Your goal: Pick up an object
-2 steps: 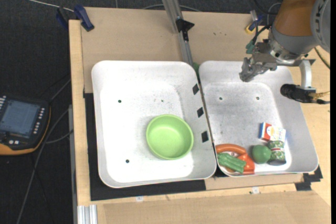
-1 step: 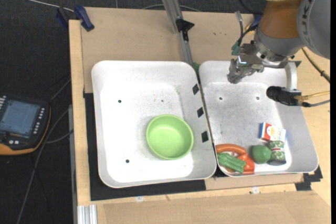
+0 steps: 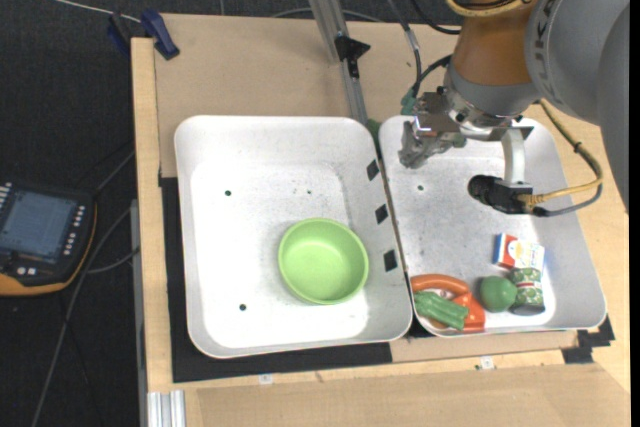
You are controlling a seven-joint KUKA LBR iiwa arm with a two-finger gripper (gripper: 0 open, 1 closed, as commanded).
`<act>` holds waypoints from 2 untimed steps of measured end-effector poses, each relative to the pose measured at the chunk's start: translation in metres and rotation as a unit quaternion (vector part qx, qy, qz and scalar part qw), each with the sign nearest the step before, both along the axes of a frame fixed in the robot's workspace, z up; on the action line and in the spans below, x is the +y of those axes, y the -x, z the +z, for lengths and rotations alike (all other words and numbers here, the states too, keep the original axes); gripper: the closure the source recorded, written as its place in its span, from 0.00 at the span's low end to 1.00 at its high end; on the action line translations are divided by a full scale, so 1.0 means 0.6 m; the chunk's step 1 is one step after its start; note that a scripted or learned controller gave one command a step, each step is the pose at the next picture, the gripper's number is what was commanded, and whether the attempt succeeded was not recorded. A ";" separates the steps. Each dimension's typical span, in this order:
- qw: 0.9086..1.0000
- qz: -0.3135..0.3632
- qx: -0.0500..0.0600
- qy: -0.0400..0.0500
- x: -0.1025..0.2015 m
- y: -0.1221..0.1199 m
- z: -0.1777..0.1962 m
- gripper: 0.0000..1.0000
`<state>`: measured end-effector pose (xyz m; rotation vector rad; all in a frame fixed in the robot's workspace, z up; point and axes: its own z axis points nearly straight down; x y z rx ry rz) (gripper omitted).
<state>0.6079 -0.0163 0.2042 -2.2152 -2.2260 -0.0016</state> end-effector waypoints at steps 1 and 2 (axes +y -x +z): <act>1.000 -0.001 0.000 0.000 0.079 0.010 0.002 1.00; 1.000 0.000 0.000 0.000 0.157 0.036 0.004 1.00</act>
